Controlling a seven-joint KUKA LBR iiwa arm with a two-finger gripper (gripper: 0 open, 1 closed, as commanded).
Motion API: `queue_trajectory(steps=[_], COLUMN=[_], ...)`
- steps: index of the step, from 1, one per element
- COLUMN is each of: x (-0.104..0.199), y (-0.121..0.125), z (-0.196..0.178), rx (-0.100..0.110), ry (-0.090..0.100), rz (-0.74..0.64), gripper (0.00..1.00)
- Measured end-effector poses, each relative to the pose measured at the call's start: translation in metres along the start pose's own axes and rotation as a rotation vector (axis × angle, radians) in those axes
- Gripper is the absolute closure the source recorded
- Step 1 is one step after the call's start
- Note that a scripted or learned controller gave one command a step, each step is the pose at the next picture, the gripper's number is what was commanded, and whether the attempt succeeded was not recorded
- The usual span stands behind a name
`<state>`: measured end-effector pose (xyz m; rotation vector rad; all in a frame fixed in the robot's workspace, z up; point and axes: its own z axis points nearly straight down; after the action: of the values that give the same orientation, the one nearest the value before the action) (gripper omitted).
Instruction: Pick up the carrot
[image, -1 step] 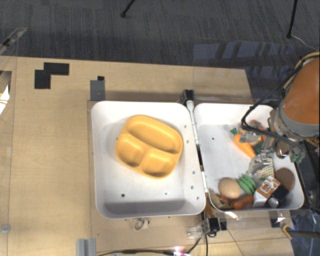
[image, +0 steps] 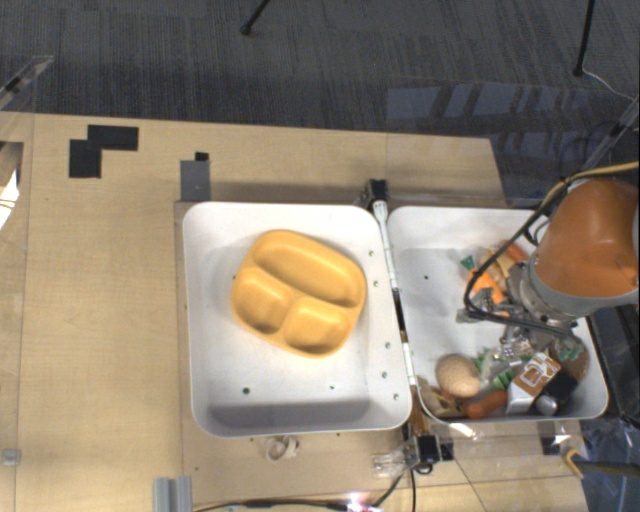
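In the right bin (image: 430, 250), the carrot (image: 488, 283) lies near the middle: a small orange piece with a green top (image: 467, 262), partly hidden by black cables and the arm's wrist. The arm, with its orange band (image: 592, 240), hangs over the bin's right half. My gripper (image: 515, 338) points down just below and to the right of the carrot, among the clutter at the bin's near right. I see nothing clearly held in it.
A yellow three-compartment plate (image: 298, 290) sits in the left bin (image: 215, 390). The right bin's near edge holds a beige egg-shaped thing (image: 458, 376), a reddish-brown sausage-like piece (image: 486, 404), a small carton (image: 535, 375) and other small items.
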<state>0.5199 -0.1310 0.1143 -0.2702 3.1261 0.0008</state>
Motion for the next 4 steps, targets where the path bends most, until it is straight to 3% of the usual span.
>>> queue_trajectory(steps=[1,3,4], x=[-0.095,-0.043,-0.014], y=[-0.05,-0.021,0.008], z=[0.009,0.025,0.024], rx=[0.003,0.002,0.0], ry=[-0.01,-0.013,-0.014], rz=[0.177,0.464,1.031], gripper=[0.0,0.0,0.0])
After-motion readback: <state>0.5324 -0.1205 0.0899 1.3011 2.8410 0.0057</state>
